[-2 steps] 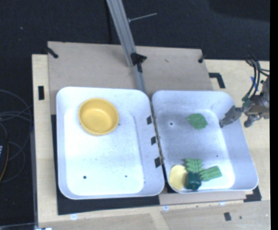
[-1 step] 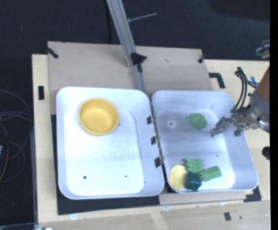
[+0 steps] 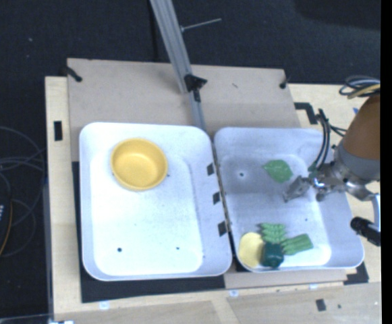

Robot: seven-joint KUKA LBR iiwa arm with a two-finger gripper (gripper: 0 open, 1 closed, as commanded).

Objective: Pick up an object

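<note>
Green and small, the leaf toy (image 3: 277, 170) lies flat in the right bin (image 3: 249, 147), near its middle. The claw (image 3: 303, 187) hangs just beside it, lower and to the right, with nothing in it. I cannot tell its state.

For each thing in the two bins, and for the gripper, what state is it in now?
Yellow bowl: upright, alone in the left bin.
Green leaf-shaped piece: lying flat in the right bin, apart from the gripper.
Pile of small toys: green, dark teal and yellow pieces touching, at the right bin's near edge.
Gripper: low over the right bin, holding nothing visible.
</note>
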